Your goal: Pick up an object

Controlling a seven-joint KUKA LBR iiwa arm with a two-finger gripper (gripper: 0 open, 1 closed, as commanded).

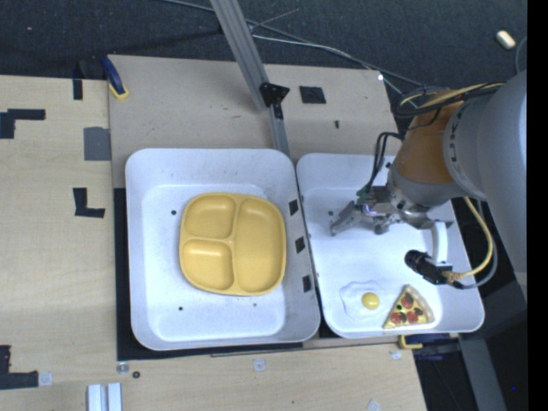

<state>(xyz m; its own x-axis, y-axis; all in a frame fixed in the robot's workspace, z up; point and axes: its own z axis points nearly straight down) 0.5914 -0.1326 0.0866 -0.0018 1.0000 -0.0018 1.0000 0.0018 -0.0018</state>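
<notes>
Toy fried egg (363, 300) and toy pizza slice (408, 308) are seen on the floor of the right bin (321, 229), at its near edge, just beside each other; whether they touch cannot be told. Gripper (342, 223) is positioned over the middle of the same bin, well apart from both toys, pointed toward the left bin (145, 255). Fingers are seen slightly spread, nothing between them. A yellow divided plate (232, 243), three compartments, is placed in the middle of the left bin. The arm (445, 157), orange band visible, is extended in from the right. Both bins are set on a wooden bench (51, 229).
</notes>
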